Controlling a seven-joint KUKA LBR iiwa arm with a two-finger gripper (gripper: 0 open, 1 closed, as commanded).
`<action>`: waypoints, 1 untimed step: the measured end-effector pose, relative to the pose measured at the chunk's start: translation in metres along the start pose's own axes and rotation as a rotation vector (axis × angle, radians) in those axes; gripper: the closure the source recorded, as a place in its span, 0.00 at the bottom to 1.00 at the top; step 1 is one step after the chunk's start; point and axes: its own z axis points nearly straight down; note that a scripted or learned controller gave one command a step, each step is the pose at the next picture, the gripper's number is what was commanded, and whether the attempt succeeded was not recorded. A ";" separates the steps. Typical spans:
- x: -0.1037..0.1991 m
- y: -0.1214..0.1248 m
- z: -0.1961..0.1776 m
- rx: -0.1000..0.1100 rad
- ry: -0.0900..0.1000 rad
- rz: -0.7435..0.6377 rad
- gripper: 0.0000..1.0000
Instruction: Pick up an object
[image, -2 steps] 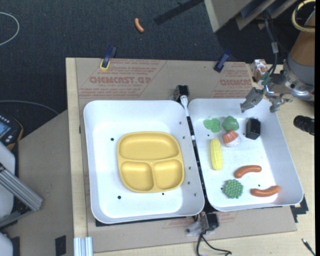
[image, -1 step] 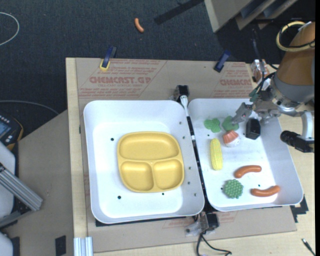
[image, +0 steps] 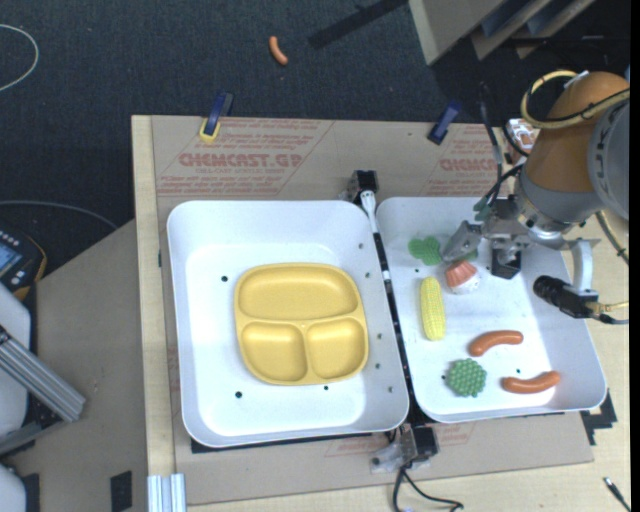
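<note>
Nearest the camera, a green broccoli piece (image: 465, 377) and two sausages (image: 496, 342) lie in the right bin (image: 590, 375). Farther back, the gripper (image: 482, 250) partly hides a red-and-white object (image: 460, 276); whether its fingers grasp it cannot be told. Corn (image: 432, 308) lies beside it.

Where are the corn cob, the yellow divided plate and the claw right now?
corn cob (image: 432, 308), camera view, middle of the cob.
yellow divided plate (image: 296, 292), camera view, floor of its large upper compartment.
claw (image: 482, 255), camera view, midway between its fingertips, above the right bin.
</note>
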 end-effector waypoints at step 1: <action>0.001 -0.001 0.051 0.000 0.000 0.001 0.00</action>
